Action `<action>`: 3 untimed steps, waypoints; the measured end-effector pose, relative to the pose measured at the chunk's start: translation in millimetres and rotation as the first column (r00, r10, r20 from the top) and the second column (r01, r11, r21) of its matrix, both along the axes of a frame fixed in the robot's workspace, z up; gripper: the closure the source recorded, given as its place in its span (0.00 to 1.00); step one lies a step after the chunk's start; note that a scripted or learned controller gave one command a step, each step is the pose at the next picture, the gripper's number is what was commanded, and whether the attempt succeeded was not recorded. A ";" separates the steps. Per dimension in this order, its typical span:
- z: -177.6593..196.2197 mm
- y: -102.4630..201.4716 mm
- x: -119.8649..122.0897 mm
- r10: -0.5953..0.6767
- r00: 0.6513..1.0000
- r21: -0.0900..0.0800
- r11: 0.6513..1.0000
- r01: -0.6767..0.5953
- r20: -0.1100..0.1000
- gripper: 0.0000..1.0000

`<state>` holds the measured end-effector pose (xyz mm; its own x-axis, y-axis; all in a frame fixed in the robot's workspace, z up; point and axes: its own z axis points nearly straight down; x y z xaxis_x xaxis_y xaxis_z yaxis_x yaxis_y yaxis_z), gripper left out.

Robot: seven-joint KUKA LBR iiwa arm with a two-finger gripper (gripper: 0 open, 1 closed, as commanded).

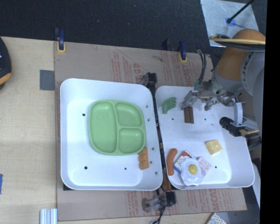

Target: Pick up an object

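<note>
So, we've got a green plate [116, 127] in the left bin [70, 130]. In the right bin [238, 172] lie the sausage [171, 161] and cheese [213, 146]; the gripper [189, 106] hovers there, its grip state impossible to call.
</note>
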<state>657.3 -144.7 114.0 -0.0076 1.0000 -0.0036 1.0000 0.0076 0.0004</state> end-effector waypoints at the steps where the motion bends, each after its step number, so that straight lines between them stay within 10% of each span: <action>1: -23.1 13.6 -28.9 -0.007 1.000 0.004 1.000 0.007 -0.009 0.00; 2: -10.8 11.7 -27.0 -0.007 1.000 0.001 1.000 0.007 -0.005 1.00; 3: -11.3 11.9 -27.2 -0.007 1.000 0.001 1.000 0.007 -0.006 0.00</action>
